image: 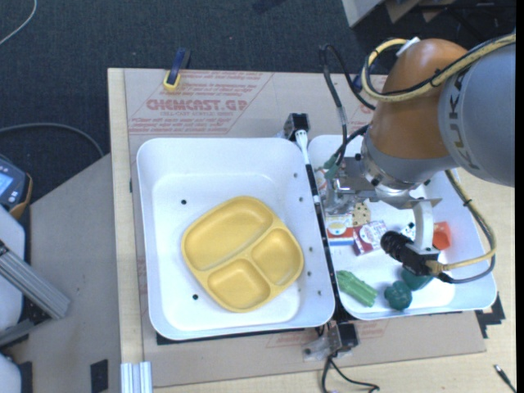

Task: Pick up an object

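So the arm (483, 113) comes in from the right, and its orange band (413, 97) hangs over the back half of the right bin (463, 289). The gripper (333, 196) is down low at that bin's left edge, right next to the wall it shares with the left bin (164, 178); I can't make out whether the jaws are apart or together, since the wrist covers that spot and it's all grey clutter from this angle.

The stuff to pick from is all in the right bin. A red-and-white packet (360, 236) lies just in front of the gripper; a small tan piece (359, 213) with dark dots sits right behind the packet, close to the gripper, maybe a die, but it's too small to be sure. A green block (355, 287) lies near the front-left corner; a teal lump (399, 295) is just to its right, near it but not touching as far as I can see; an orange piece (441, 236) sits further right, about mid-bin.

In the left bin there's a yellow plate (241, 252) with three compartments, flat in the middle and turned at an angle to the walls. Both bins sit on a brown board (196, 105) with red lettering; a yellow-and-blue clip (174, 70) is on its far edge.
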